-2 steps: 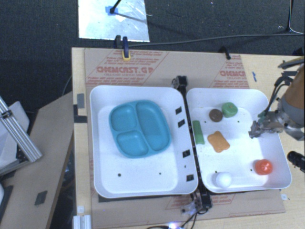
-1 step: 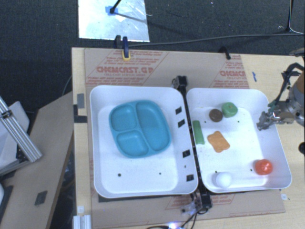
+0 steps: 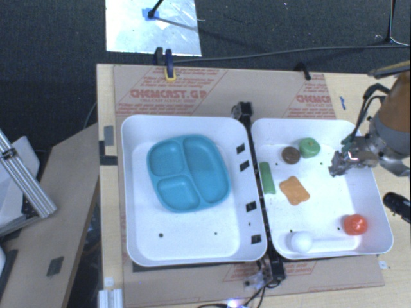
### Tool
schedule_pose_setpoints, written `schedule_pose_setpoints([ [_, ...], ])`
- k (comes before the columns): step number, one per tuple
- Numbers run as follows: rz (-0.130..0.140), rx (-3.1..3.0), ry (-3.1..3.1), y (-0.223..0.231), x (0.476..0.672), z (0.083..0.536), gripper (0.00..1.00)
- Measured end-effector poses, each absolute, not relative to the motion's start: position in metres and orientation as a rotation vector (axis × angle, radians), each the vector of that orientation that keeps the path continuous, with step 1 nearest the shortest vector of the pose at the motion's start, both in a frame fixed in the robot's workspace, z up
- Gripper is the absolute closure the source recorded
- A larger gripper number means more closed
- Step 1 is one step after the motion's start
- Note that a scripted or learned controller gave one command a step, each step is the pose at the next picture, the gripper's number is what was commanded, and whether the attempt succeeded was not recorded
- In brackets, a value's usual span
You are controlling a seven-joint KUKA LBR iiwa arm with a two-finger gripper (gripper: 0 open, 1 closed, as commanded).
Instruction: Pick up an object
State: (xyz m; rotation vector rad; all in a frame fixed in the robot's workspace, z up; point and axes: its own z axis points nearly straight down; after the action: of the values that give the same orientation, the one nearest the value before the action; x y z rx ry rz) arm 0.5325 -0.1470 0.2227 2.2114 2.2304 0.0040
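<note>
I see the end effector point(image 3: 341, 162) over the right bin point(image 3: 369, 191), grasping nothing; open or clenched, I cannot tell. Next it must descend onto the green ball point(image 3: 309, 147).

1. Light wood bench point(image 3: 106, 191), with a sheet of printed brown cardboard point(image 3: 218, 88) covering most of the top.
2. Two shallow white bins sit side by side on the cardboard, touching in the middle: left bin point(image 3: 138, 236), right bin point(image 3: 369, 194).
3. A blue and yellow clamp point(image 3: 168, 64) grips the back edge.
</note>
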Motion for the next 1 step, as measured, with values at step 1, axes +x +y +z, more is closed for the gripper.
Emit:
schedule_pose_setpoints([
  [1, 0.004, 2.212, 2.232, -0.0961, 0.5195, 0.2224, 1.0],
])
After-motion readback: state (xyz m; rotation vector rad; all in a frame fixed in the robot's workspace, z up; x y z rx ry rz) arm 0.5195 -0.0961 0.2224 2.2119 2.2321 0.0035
